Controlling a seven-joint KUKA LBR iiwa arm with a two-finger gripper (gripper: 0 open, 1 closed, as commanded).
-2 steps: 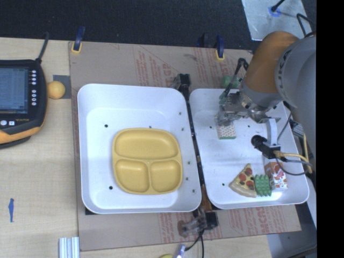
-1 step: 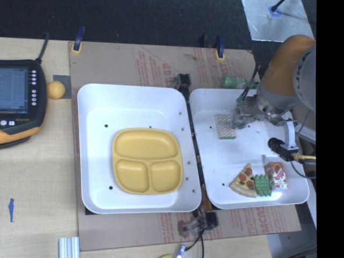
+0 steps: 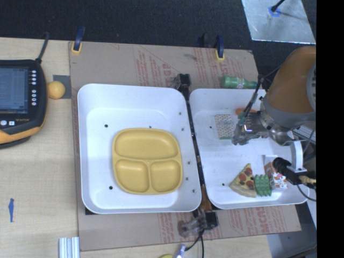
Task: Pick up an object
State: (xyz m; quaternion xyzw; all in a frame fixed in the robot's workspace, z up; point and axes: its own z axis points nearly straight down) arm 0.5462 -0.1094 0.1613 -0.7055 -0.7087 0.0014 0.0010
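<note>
In the right bin [image 3: 226, 160] my gripper [image 3: 240, 135] hangs low, just right of a small patterned square packet [image 3: 224, 125] near the bin's back. A small orange piece [image 3: 239, 112] lies behind the gripper. Toward the front right corner rest a toy pizza slice [image 3: 244, 180], a green ridged piece [image 3: 262, 184] and a red-and-white item [image 3: 277, 179]. The grey and orange arm [image 3: 290, 95] covers the bin's right side. Nothing is visibly held.
The left bin [image 3: 91, 144] holds a yellow divided plate [image 3: 146, 160]. A green bottle [image 3: 236, 82] lies behind the right bin on the cardboard. At far left stand a teach pendant [image 3: 19, 101] and a yellow ball [image 3: 56, 89].
</note>
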